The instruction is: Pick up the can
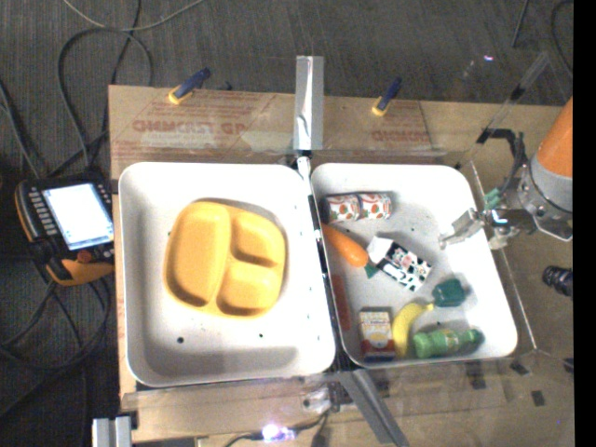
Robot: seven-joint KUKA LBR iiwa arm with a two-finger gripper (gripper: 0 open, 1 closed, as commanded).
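Observation:
The can (448, 342) is green and lies on its side in the near right corner of the right bin (424, 177). A banana (407, 324) lies against its left end. My gripper (480, 230) hangs over the bin's right rim, well behind the can and apart from it. Its fingers (455, 229) stand open with nothing between them.
The right bin also holds a small green object (450, 292), a red-and-yellow box (375, 331), a black-and-white carton (401, 264), an orange carrot (346, 247) and a strawberry-print carton (359, 208). The left bin (140, 277) holds a yellow divided tray (226, 255).

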